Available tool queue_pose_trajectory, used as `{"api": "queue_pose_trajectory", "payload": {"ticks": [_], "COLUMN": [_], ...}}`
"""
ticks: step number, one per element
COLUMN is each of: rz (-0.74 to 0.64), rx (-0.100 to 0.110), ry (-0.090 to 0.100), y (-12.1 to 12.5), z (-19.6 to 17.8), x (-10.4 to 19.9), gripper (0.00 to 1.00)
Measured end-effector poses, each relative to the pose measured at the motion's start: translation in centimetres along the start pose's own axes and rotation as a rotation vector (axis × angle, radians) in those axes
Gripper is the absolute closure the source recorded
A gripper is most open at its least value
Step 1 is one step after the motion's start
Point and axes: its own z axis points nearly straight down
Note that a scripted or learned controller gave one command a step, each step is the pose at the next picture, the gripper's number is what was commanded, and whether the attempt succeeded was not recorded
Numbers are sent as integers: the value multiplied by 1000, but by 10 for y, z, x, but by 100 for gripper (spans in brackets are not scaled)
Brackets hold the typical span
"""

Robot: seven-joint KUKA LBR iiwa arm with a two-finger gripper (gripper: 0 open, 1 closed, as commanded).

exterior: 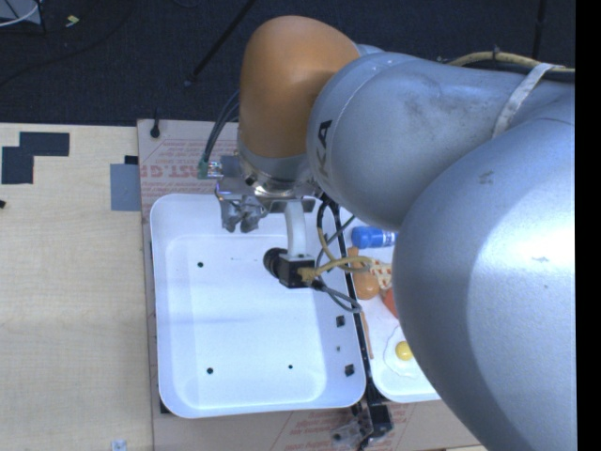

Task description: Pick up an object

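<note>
In the camera view the gripper (242, 216) hangs above the far rim of the left bin (188, 383), and whether it is open or closed cannot be told; nothing shows in its grasp. A blue object (373, 239), an orange object (368, 285) and a yellow object (404, 350) lie in the right bin (394, 389) beside the arm (451, 158), so the pick seems not yet made: reaching and grasping remain.

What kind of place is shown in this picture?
Most likely a robotics lab or test cell: a large grey arm reaches over the white bins set on a wooden bench, and loose cables lie on the dark floor behind.
</note>
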Motion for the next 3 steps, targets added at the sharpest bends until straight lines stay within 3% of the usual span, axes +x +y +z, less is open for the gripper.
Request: {"api": "queue_pose_trajectory", "payload": {"ticks": [1,2,3], "rz": [-3,1,2], "rx": [8,13,-2], "ry": [-2,-4,-2], "y": [-15,-58,-42], "z": [32,66,-8], "x": [20,4,-37], "gripper": [100,100,100]}}
